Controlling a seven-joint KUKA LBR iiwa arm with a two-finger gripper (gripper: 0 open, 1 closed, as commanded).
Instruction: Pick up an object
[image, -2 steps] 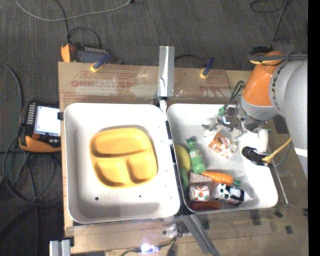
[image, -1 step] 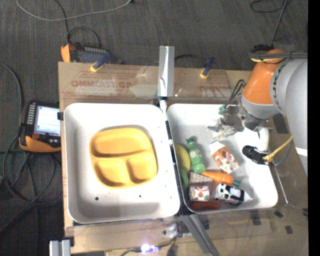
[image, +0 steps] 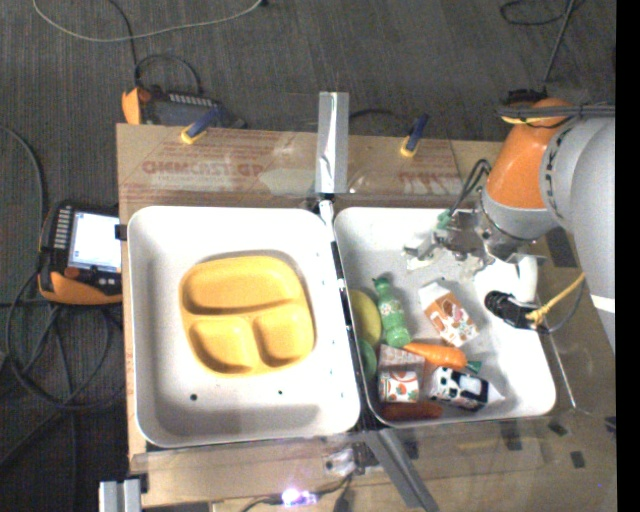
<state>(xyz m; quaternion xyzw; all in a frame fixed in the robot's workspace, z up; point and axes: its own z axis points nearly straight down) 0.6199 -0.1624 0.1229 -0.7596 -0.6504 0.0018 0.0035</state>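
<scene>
Fingers (image: 442, 220) of the gripper (image: 428, 236) seem to stand apart, with nothing between them, though they are small and mixed with wiring, so I judge this with some doubt. The gripper hangs over the bare floor at the 12 o'clock part of the right bin (image: 535, 395). No object is taken yet.

Nearest to the camera, at 6 o'clock in this bin, lies a dark red sausage-like piece (image: 410, 410), half hidden under the bin's rim. Just behind it stand a small red-and-white carton (image: 400, 383) and a black-and-white box (image: 460, 386), touching each other. A carrot (image: 436, 352) lies across their tops. They look heaped, I think because they were dropped in loosely.

Toward 9 o'clock a green bottle (image: 391, 312) lies beside a yellow-green fruit (image: 366, 318), which presses against the wall; I cannot tell what fruit it is. Near the centre an orange-and-white packet (image: 449, 319) lies apart from the others. It is the closest thing to the gripper, at about 6 o'clock from it, so it seems the easiest pick.

The left bin (image: 150, 400) holds a yellow divided tray (image: 250, 310).

Farther away, two blue clamps (image: 200, 124) hold the cardboard sheet (image: 240, 170) under both bins, probably to stop it from sliding. The arm (image: 530, 180) is cut off at the right edge.
</scene>
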